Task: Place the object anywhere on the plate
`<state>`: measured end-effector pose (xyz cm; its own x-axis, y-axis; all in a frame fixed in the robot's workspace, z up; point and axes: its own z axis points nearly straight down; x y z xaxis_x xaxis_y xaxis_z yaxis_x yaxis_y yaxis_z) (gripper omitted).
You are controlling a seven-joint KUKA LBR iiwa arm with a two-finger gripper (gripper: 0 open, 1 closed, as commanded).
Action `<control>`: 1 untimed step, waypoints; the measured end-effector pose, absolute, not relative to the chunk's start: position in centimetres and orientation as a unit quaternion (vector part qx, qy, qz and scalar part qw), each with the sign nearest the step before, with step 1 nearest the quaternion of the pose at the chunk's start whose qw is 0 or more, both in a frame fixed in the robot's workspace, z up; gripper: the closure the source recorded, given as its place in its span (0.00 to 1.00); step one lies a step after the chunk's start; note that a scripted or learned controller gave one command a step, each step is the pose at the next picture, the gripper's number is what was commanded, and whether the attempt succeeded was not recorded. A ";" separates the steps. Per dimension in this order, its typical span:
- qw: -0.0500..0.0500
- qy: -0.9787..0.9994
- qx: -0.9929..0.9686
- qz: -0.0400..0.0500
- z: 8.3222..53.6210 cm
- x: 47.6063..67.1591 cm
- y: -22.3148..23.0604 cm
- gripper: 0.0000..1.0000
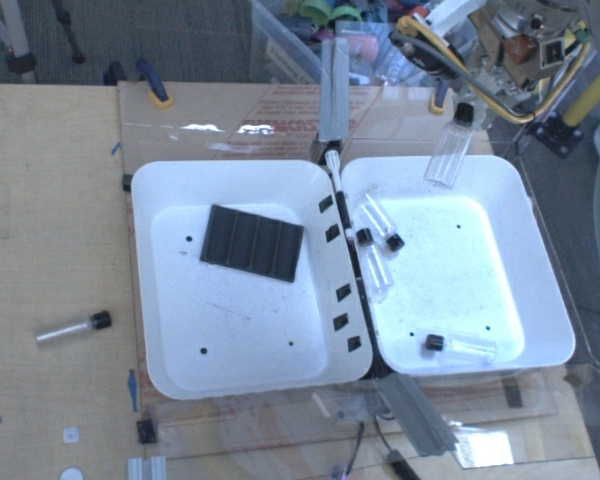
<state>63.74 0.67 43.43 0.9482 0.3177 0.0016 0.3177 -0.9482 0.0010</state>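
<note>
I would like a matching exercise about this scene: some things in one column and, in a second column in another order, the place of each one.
Things:
1. dark ribbed plate
2. clear vial with black cap
3. vial lying alone
4. upright bottle

Places:
A. on the wooden bench, left of both bins
B. near the front edge of the right bin
C. inside the left bin
D. at the far rim of the right bin

Pairs: 1-C, 2-A, 3-B, 4-D
</note>
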 end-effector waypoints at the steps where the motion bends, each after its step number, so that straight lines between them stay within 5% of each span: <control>1: -0.001 0.304 0.953 -0.003 43.4 60.7 3.4 1.00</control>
